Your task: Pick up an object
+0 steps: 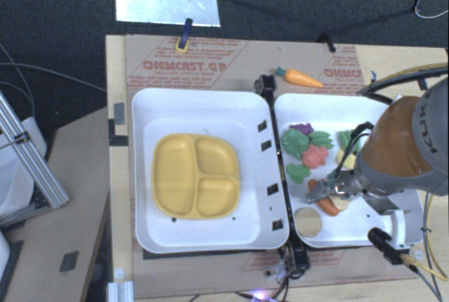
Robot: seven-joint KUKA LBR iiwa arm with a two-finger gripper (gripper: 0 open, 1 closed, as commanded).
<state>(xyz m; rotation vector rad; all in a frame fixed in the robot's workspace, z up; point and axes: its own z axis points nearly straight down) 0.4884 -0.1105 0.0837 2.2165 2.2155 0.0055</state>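
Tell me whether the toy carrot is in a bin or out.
Out. The toy carrot lies on the brown board behind the right bin, beyond its far rim.

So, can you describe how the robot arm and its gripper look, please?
The arm is bulky and rounded, with a grey shell and a broad orange band above the wrist; part of dark lettering shows on the grey. A black cable loops along it. The gripper is small, dark and metallic.

The bench (pixel 210 58) bears two white bins (pixel 203 107) and a toy carrot (pixel 300 78).
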